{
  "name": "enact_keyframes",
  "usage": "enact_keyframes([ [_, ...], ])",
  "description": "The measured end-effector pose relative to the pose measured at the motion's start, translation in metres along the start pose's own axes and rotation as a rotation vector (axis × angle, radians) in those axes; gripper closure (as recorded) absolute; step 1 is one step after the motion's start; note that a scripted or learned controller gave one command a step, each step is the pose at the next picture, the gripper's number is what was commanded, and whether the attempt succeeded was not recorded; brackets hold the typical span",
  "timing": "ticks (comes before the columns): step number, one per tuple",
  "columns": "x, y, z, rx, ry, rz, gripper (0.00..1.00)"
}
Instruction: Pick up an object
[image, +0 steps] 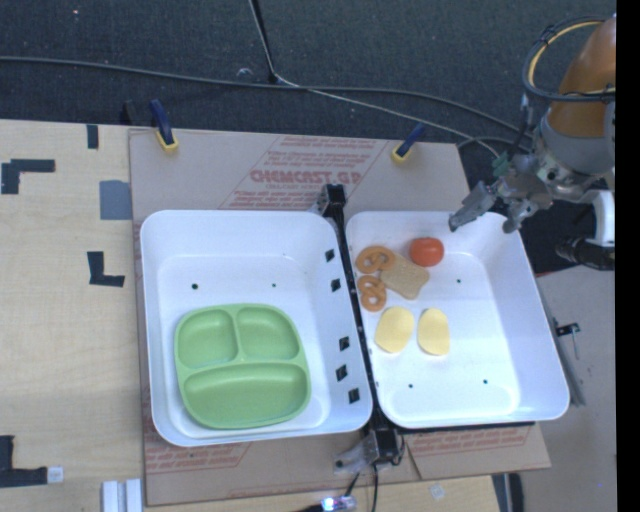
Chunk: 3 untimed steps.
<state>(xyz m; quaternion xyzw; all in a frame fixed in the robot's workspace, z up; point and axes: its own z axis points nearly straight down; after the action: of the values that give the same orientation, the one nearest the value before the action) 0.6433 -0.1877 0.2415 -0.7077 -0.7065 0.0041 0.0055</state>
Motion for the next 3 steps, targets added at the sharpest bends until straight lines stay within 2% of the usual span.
enact_keyframes([
  [1, 0.001, 0.002, -0.008, -0.013, -0.003, -0.003, 0.00],
  [2, 0.001, 0.002, 0.035, -0.008, -0.003, -0.003, 0.00],
  [3, 0.006, 0.010, 0.096, -0.008, -0.002, -0.004, 0.00],
])
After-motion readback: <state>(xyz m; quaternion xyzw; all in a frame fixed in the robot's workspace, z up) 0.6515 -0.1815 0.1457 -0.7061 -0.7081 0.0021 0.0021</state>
